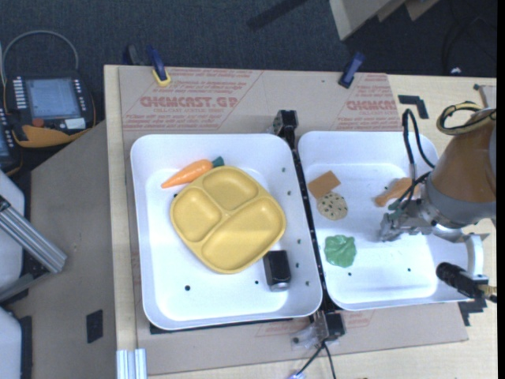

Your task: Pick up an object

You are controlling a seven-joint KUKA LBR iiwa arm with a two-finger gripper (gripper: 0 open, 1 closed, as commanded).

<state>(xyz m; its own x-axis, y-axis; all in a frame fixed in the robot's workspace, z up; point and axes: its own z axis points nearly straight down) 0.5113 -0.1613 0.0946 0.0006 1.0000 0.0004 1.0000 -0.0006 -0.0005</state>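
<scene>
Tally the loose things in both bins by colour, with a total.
Yellow: 1, the divided plate
Orange: 2, the carrot and a piece near the gripper
Brown: 2, the cracker and the cookie
Green: 1, the leaf
Black: 1, the block
Total: 7

Place: robotics lab
Bench: board [237, 93] at mid-frame, printed with a maker's name, held by clamps [160, 71] at its top edge
Bins: two white trays [150, 235] of toy food
Upper left: control pendant [49, 101]
Lower left: aluminium bar [31, 235]
</scene>
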